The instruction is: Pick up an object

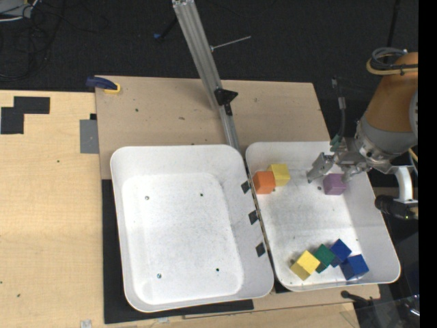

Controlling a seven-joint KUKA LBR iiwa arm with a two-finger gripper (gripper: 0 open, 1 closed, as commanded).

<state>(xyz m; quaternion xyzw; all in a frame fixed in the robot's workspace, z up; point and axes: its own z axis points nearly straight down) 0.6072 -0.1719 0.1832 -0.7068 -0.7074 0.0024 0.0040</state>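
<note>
Blue blocks [348, 258] near front rim; purple block [334, 184] beside fingers [319, 167].

Both white bins [184, 292] look like smooth, faintly speckled plastic. The bench [48, 203] is pale matt wood. A ribbed metal rail [201, 53] crosses the upper middle of the frame. The blocks [265, 181] look matt, and the tool [334, 166] is dull grey metal.

Two white bins [184, 289] sit on the table [171, 115]. Seven blocks: two yellow [280, 174], two blue [354, 266], one orange [265, 182], one purple [334, 184], one green [325, 257].
</note>
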